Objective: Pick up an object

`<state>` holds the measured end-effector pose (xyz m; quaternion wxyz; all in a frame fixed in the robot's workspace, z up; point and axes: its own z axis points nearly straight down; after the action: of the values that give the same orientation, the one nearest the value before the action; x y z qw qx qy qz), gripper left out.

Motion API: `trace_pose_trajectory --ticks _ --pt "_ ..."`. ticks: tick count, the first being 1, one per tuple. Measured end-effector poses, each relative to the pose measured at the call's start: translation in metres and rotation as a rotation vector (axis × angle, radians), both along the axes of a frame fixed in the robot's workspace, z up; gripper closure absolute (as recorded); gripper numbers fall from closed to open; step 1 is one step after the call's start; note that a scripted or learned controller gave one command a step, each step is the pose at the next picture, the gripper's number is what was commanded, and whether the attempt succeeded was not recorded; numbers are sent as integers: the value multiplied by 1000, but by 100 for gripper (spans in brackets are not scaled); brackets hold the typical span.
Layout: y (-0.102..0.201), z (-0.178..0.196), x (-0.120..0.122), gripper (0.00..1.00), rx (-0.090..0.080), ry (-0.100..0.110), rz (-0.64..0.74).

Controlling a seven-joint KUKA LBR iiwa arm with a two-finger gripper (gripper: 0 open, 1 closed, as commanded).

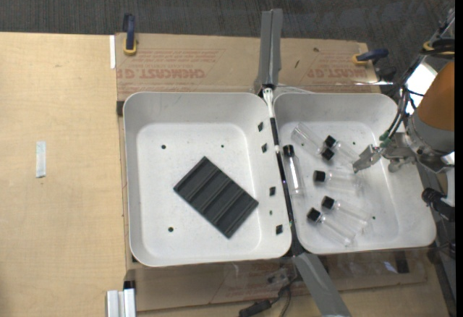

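Legible text, one item: red printed lettering on the brown cardboard sheet [239, 66] lying under the far edge of the two bins. The print sits left of the centre post and appears upside down to the camera. Its large line seems to read "CHEMCAST" followed by two or so further letters, possibly "GP"; the exact spelling is uncertain at this sharpness. Above and below it run smaller red lines, too fine to read. A fainter patch of red print on the right part of the same sheet cannot be read.
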<state>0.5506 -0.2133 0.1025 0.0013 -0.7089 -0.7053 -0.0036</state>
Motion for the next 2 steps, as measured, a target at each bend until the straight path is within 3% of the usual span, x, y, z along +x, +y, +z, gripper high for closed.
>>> trace_pose_trajectory --ticks 1,2 --pt "68 -11 31 0 -8 3 101" --pt "66 -2 31 100 -8 4 97"
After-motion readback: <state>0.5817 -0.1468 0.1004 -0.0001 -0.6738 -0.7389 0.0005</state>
